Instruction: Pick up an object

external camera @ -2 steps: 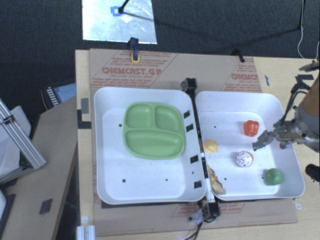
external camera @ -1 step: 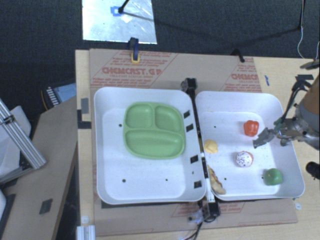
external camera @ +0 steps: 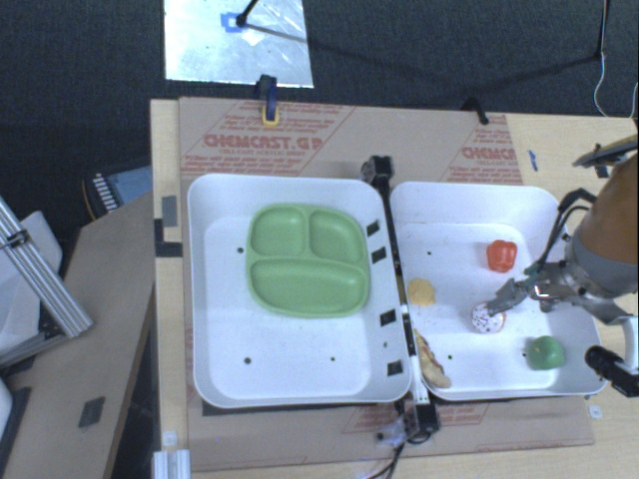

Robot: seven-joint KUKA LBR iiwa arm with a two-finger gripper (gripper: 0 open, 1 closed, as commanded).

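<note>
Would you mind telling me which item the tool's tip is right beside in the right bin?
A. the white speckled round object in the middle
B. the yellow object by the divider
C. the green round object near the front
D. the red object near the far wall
A: the tool reaches in from the right and ends right at the white speckled object, while the red object, green object and yellow object lie apart from it.

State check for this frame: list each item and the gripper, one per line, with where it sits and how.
Green divided plate: lying flat in the left bin.
Red object: loose in the right bin.
Yellow piece: loose, near the divider.
Green object: loose, near the front.
Speckled white object: at the gripper tip; grasp unclear.
Tan object: against the left wall.
</note>
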